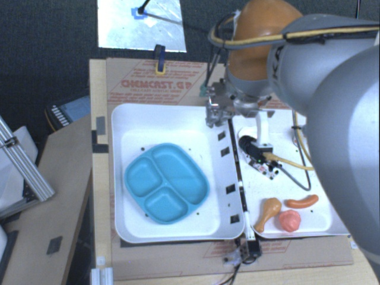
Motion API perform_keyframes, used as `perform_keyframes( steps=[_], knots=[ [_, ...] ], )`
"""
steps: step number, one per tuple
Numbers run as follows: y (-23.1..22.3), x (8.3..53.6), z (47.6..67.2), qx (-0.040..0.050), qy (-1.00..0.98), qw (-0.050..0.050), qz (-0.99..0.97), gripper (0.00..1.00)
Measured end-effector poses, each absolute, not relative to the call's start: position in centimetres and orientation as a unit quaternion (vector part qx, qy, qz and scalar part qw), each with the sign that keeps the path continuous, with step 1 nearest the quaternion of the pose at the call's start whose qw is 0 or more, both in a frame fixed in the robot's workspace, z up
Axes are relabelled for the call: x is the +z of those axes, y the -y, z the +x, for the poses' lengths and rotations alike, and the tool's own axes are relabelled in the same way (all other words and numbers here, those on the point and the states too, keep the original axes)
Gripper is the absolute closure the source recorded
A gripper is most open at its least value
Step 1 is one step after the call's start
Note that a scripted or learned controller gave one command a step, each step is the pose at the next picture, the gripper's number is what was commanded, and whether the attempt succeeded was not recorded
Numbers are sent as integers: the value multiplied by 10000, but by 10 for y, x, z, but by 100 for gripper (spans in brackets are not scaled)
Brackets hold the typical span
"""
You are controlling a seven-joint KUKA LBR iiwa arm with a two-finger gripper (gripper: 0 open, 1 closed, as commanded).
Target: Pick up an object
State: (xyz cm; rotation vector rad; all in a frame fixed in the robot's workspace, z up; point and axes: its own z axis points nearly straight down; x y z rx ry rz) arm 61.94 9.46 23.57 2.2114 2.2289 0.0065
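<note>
My gripper (215, 116) hangs over the far end of the divider between the two bins, below the orange band of the arm. In the left bin (130, 123) lies a blue divided plate (166, 183), well to the gripper's lower left. Three toy foods lie at the near end of the right bin (320, 221): a tan drumstick (267, 212), an orange sausage (301, 202) and a pink round piece (290, 220). All of them are far from the gripper, and I see nothing held in it.
The arm's big grey body covers the right bin's far and right parts. A cardboard sheet (154, 82) lies under the bins, with a shiny panel (139, 16) behind it. Metal framing (24, 165) stands at the left.
</note>
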Motion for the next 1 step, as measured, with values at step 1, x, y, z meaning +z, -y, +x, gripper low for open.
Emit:
perform_keyframes(
  steps=[1],
  knots=[
    [-92, 235, 618, 7, -7090, 5, 7053, 0]
  ],
)
